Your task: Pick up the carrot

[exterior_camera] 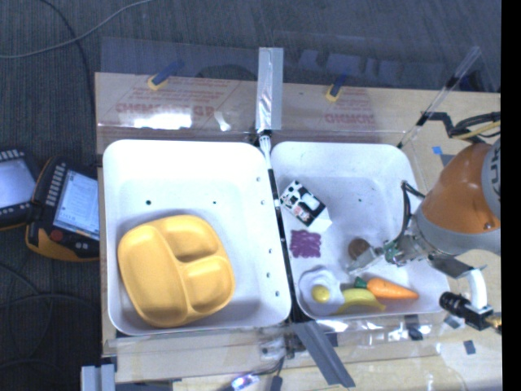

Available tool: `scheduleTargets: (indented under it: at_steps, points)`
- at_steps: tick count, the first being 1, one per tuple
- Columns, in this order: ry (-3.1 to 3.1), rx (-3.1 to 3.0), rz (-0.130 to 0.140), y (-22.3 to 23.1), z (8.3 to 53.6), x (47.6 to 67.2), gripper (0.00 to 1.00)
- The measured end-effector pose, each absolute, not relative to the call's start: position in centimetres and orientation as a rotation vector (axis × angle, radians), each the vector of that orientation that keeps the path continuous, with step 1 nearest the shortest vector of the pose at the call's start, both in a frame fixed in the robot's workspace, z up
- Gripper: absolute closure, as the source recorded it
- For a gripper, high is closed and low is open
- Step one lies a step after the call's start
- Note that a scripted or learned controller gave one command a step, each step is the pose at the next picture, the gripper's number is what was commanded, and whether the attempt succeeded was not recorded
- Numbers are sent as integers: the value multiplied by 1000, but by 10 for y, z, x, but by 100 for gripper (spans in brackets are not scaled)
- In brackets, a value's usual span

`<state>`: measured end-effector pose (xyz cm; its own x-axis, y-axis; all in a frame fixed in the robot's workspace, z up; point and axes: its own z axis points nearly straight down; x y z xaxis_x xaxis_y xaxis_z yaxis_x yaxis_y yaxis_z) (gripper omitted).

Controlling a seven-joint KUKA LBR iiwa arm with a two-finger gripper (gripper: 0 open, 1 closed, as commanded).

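Camera view looks down at a slant on two shallow white bins set side by side on a pale wooden bench. One gripper (376, 255) reaches into the right bin (350, 157) from the right, under the arm's orange band (460, 190); whether its jaws are wide or narrow cannot be told from this angle, and nothing is seen between them.

One carrot (392, 288) lies flat on the bin floor just below and slightly right of the jaws, its tip pointing right, apart from them. One banana (360, 299) lies touching the carrot's blunt end, below the jaws. One fried egg toy (317, 287) sits left of and below the jaws, against the banana. One brown round piece (358, 248) rests just left of the jaws. One purple grape cluster (305, 243) lies farther left, and one black-and-white patterned block (302, 202) sits up and left, near the divider.

One yellow divided tray (175, 269) lies in the left bin (163, 165), well apart from the jaws.

Dark carpet surrounds the bench. One handheld control pendant (65, 210) lies on it at far left, with cables trailing nearby.
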<state>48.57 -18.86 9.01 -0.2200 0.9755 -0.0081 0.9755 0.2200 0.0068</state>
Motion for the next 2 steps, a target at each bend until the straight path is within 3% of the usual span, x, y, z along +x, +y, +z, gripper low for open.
scheduleTargets:
  at_steps: [1, 2]
  points:
    - [2547, 1837, 0, -192, 122, 484, 0]
    - [2527, 1847, -3, -168, 90, 486, 0]
